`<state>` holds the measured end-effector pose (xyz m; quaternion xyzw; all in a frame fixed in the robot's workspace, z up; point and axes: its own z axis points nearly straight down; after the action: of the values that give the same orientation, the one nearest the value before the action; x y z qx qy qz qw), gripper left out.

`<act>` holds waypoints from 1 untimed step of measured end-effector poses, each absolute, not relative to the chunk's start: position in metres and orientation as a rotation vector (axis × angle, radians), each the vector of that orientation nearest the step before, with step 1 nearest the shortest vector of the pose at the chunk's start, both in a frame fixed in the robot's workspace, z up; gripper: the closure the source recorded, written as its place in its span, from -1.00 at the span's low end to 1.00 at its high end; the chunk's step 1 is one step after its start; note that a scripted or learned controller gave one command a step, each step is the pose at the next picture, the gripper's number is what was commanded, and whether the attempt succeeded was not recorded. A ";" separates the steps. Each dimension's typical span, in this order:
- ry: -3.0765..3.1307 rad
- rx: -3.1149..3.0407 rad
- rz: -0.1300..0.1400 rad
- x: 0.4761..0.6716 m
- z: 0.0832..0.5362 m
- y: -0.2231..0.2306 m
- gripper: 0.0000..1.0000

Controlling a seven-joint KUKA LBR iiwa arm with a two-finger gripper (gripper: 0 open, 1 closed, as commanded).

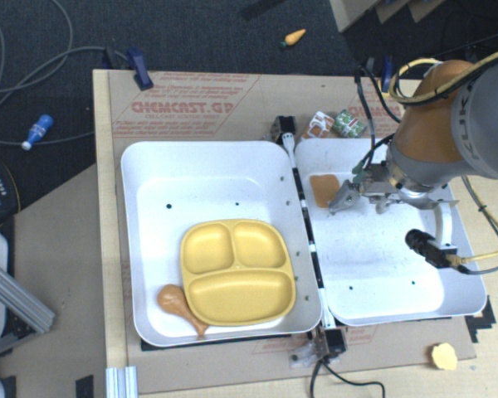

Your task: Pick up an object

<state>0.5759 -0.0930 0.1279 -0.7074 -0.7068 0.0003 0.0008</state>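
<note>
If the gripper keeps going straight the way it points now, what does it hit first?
The gripper points left toward the flat brown square piece in the right white bin. That looks like first contact, though height above it is unclear.

arm: reaching in from right, wrist bent low | tool (pixel 361 199): pointing left

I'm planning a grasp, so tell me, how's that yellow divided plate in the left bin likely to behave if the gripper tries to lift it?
The yellow divided plate looks like rigid moulded plastic, so probably stiff and light. Its glossy surface may be slippery. It lies flat in the left bin, wide and low, so it likely won't roll, but a rim pinch could tilt it.
</note>
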 end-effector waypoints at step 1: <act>-2.227 -2.222 -0.004 0.629 0.083 -0.106 -1.00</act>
<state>0.6292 -0.1055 0.0830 -0.7064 -0.7079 -0.0012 -0.0020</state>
